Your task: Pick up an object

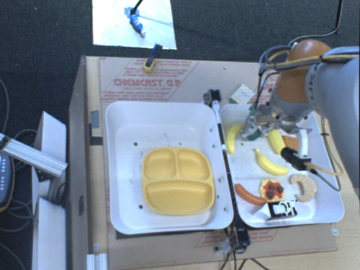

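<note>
Red capitals reading "CHEMCAST GP" (147, 84) stand on the brown protective paper of the sheet (169, 75) that covers the tabletop, just behind the left bin. Smaller red lines above and beside them are too fine to read. A black-and-white patterned card (281, 208) in the right bin carries marks that cannot be made out.

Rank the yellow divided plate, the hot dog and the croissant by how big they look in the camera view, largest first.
1. Yellow divided plate, in the left bin, by far the largest.
2 and 3. Hot dog and croissant, both in the right bin: the hot dog looks longer, the croissant bulkier, so overall they look too alike to rank.
</note>
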Robot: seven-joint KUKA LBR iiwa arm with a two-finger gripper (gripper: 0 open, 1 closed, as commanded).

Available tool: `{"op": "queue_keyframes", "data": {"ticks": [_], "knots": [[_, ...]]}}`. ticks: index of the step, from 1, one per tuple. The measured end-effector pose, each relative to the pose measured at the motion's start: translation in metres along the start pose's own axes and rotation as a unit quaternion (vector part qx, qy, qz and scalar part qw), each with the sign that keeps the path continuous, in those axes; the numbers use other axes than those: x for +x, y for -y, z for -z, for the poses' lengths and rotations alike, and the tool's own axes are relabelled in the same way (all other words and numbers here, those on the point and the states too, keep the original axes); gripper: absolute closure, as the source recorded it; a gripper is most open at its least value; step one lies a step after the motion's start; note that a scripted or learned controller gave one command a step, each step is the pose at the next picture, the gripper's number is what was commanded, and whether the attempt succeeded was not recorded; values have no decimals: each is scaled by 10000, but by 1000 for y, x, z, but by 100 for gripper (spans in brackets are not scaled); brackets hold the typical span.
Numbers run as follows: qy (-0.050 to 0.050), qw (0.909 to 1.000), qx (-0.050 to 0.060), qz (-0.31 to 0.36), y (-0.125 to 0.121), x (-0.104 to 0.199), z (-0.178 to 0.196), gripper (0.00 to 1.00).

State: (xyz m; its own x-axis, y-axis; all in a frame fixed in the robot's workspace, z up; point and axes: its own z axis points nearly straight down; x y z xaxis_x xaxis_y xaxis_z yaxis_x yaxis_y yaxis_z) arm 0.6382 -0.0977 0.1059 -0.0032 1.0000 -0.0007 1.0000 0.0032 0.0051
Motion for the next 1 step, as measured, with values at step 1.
{"op": "queue_keyframes", "data": {"ticks": [1], "knots": [[-8, 10000, 11, 5, 56, 49, 80, 100]]}}
